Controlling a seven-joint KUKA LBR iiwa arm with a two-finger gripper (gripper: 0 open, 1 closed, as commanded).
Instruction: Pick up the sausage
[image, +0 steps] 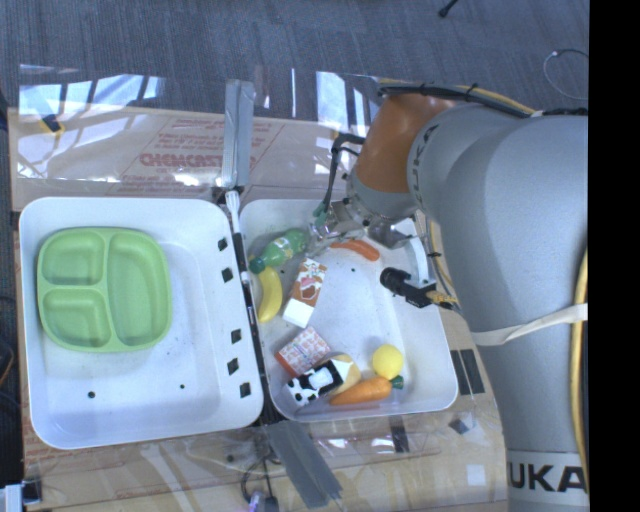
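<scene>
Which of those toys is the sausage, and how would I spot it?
Look in the right bin, up at its far end beneath the end effector. The sausage lies there, right of the green bottle. It is a slim reddish-orange link, thinner and plainer than the leafy carrot at the near end.

Hidden and cut-off parts
Arm (500, 250) covers right bin's (425, 395) far right corner; gripper (335, 225) fingers too small to read; sausage's (356, 249) upper end tucked under wrist.

My grey arm sweeps in big from the right, orange band bent over just behind my wrist, and my pincer (328, 228) hangs low out front, tipped down and leftward from that wrist.
</scene>
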